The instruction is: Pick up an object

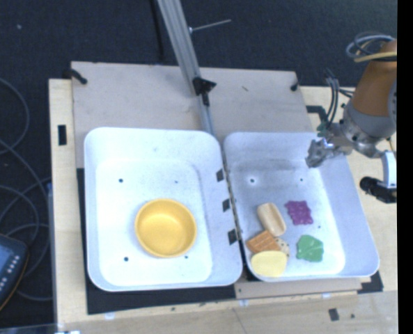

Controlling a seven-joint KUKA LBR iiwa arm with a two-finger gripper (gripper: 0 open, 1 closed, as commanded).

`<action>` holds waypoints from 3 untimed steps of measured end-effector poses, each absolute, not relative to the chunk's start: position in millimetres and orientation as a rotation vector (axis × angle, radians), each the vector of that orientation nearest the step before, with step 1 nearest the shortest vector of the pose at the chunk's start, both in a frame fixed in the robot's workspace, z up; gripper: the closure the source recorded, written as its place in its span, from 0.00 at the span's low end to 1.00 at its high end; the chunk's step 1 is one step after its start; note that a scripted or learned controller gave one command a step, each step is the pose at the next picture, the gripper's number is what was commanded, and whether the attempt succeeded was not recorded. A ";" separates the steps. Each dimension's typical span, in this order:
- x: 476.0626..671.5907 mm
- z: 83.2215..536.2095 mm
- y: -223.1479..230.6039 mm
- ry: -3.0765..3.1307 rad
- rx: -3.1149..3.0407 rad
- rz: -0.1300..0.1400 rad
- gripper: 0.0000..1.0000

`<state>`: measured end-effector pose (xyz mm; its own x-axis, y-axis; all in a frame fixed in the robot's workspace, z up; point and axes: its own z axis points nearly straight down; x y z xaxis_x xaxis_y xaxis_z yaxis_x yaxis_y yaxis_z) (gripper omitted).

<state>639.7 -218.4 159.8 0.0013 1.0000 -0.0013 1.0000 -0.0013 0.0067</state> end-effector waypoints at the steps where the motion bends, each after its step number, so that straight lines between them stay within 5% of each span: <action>1: 644.9 215.5 -209.5 2.221 2.212 0.007 1.00; 2: 649.6 275.7 -218.8 2.222 2.209 0.006 1.00; 3: 643.6 262.1 -164.3 2.227 2.215 0.000 1.00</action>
